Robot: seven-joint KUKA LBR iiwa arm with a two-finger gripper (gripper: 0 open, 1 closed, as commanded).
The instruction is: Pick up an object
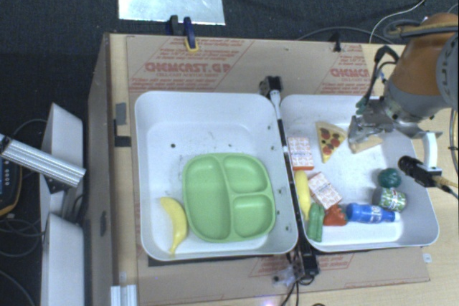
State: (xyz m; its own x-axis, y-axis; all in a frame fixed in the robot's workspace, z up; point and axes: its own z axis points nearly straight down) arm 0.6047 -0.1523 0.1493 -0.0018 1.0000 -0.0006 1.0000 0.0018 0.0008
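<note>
— Starting at the left, what's in the first bin?

— The left bin (143,154) holds a green divided plate (229,197), lying flat near its middle. A banana (174,224) lies just off the plate's lower left edge, by the bin's front corner.

— And across the divider?

— The right bin (315,107) is busier. Along its left wall there's a small red-and-white carton (300,153), then a second carton (324,190) lower down and tilted. A yellow piece (303,191) lies against the wall beside it, with a green piece (314,222) below and a red piece (334,216) touching that. A toy pizza slice (330,140) sits farther up, apart from the cartons.

— Farther right?

— A blue bottle (371,213) lies on its side near the front wall. Above its right end are a patterned can (393,199) and a dark teal ball (390,178), close together.

— Where's the tool?

— The gripper (367,129) is low over the bin's upper right part, just right of the pizza slice. A tan wedge (367,143) shows right under it. Whether the gripper is parted, closed or gripping the wedge, I can't make out. The arm (423,75) comes in from the right edge.
</note>
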